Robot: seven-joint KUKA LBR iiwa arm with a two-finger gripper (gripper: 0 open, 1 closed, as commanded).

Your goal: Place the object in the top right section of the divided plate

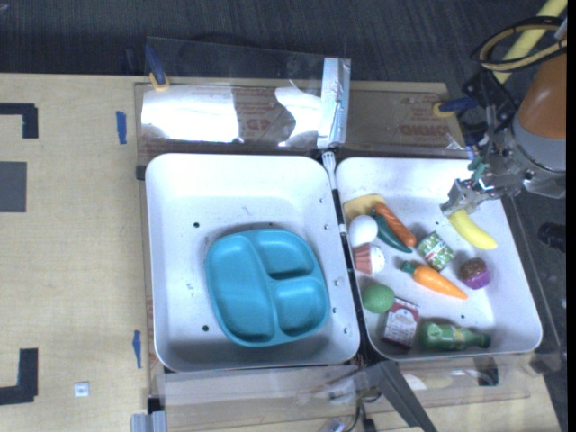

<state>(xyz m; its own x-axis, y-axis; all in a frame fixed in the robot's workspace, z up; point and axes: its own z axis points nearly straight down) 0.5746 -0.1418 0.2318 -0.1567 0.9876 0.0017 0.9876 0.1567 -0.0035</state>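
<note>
The claw hovers touching the yellow plastic toy banana, grip state unclear; the blue divided plate lies well left.

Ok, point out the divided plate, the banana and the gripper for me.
Divided plate (236,282): camera view, on the floor of its large left section.
Banana (474,230): camera view, on the middle of the yellow fruit.
Gripper (468,194): camera view, at its fingertips, just above the banana.

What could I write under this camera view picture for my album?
Robot gripper hovers by a toy banana in the right bin; blue divided plate waits in the left bin.
</note>
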